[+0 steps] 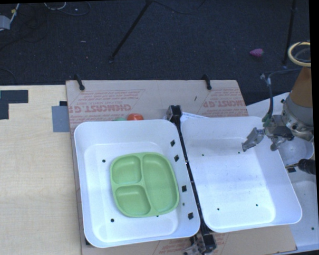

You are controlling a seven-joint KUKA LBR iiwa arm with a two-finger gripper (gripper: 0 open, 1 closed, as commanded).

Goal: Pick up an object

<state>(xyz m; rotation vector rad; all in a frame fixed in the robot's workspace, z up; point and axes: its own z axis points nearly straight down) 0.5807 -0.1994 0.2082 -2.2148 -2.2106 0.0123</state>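
1. Camera view: the gripper [265,138] hangs over the right bin [282,211], fingers spread wide, holding nothing.
2. The green divided plate [144,184] lies flat in the left bin [95,227], well apart from the gripper; the approach looks not yet begun, so the next move calls for a leftward traverse.
3. Cardboard backing [108,103]: reddish print, unreadable.
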